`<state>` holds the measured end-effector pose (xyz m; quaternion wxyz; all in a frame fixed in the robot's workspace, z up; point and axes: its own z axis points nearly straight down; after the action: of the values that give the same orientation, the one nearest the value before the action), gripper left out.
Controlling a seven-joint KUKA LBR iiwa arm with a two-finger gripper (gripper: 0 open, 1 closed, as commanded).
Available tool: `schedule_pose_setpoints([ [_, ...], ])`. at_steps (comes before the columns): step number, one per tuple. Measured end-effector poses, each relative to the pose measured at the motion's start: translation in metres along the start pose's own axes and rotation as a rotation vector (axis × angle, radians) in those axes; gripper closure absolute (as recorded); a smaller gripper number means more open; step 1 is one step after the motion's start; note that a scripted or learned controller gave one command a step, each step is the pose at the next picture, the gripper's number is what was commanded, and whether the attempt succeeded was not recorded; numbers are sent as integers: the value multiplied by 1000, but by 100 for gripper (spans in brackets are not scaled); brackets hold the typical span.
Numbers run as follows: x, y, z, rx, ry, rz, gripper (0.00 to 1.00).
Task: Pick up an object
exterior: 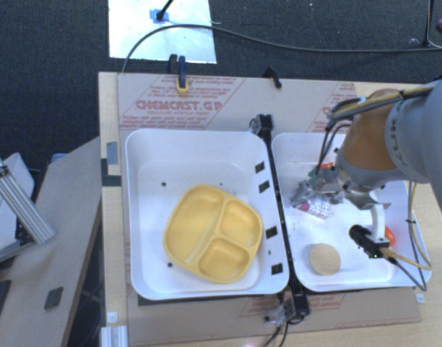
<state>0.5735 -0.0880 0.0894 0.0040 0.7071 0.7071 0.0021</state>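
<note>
One tan round object [324, 259] lies at the right bin's [300, 150] near edge, one yellow divided tray [213, 232] in the left bin [149, 194]. Farther back, the gripper [313, 196] hangs over one clear crinkled packet [316, 207]; whether its fingers are spread cannot be told.

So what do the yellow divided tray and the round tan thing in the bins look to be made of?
The yellow tray looks like moulded plastic: even colour, soft sheen, rounded compartment ridges. The round tan object has a matte, dull surface, perhaps wood, cork or foam; the view leaves that open.
</note>
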Motion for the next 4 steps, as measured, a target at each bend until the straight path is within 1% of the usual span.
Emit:
schedule_pose_setpoints([
  [1,1,3,-13,-10,0,-2,100],
  [2,1,5,-78,2,2,-4,100],
  [3,0,15,-139,0,2,-5,100],
  [4,0,16,-172,3,2,-5,100],
])
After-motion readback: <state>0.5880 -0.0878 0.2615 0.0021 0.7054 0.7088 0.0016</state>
